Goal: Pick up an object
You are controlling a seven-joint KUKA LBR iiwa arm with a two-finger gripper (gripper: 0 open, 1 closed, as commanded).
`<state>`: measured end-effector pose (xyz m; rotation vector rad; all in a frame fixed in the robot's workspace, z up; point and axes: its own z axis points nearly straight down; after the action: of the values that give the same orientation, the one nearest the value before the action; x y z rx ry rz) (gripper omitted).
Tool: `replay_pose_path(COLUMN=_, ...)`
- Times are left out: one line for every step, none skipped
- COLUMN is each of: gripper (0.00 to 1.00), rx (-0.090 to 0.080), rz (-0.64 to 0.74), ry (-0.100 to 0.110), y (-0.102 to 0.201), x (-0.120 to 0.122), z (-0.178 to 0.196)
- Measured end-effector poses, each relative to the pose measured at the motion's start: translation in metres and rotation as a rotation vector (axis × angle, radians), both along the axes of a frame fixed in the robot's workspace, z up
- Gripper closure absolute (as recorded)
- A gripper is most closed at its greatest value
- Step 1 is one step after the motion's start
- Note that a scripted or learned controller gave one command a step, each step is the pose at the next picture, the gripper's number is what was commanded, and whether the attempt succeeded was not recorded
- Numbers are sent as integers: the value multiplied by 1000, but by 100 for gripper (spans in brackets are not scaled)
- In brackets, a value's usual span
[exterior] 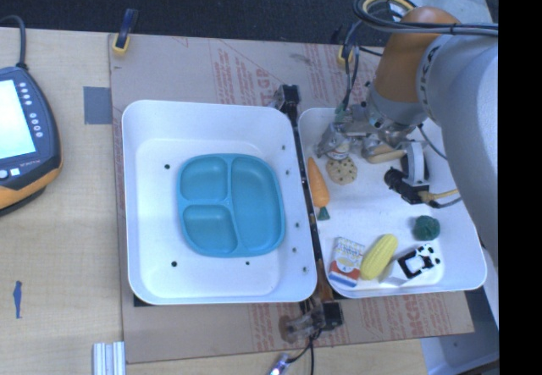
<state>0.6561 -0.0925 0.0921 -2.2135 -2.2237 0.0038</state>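
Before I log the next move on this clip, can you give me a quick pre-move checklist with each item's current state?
1. Gripper is over the right bin, at its far left corner: ok.
2. A target sits close: the round cookie lies just below the gripper: ok.
3. Something between the fingers: cannot tell, the wrist hides them.
4. Carrot lies against the bin's left wall, awkward to close around: not ok as a target.
5. Corn rests against the small carton, so they could move together: not ok.
6. Blue divided plate in the left bin is well away from the arm: ok.
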Motion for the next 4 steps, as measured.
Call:
replay_pose_path(gripper=100, rx=1, rz=2, ry=11, y=-1, x=-2, z=9)
replay_pose_path(gripper=100, rx=0, rz=0, ry=-1, y=44, x=-67, z=100)
replay_pose_path(gripper=100, rx=-2, rz=2, ry=1, y=75, x=-90, z=100)
replay_pose_path(gripper=100, rx=-2, rz=-1, ry=-2, y=59, x=-78, z=100)
